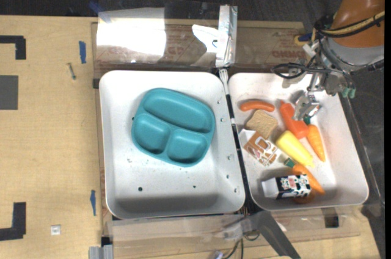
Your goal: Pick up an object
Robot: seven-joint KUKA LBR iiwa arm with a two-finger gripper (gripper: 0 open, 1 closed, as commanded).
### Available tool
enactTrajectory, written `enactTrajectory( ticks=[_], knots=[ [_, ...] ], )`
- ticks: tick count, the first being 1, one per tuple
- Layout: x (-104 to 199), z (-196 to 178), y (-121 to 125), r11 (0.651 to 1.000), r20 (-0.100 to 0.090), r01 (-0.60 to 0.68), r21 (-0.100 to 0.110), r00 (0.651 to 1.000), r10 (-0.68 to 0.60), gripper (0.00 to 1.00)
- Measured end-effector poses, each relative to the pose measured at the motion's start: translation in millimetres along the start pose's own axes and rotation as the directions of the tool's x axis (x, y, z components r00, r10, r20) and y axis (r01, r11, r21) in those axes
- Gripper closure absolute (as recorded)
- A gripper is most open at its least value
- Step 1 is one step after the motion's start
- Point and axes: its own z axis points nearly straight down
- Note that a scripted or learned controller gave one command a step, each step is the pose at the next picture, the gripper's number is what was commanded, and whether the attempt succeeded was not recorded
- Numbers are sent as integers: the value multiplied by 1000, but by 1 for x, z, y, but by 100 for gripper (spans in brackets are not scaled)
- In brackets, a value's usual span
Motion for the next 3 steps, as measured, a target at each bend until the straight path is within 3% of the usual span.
enactTrajectory(
  ticks=[1,2,3],
  knots=[
    [38,68,-53,1000,25,20,8,999,-20,0],
    [49,101,-80,997,2,-79,1,997,79,0],
    [45,86,-79,997,16,-77,4,997,77,100]
  ],
)
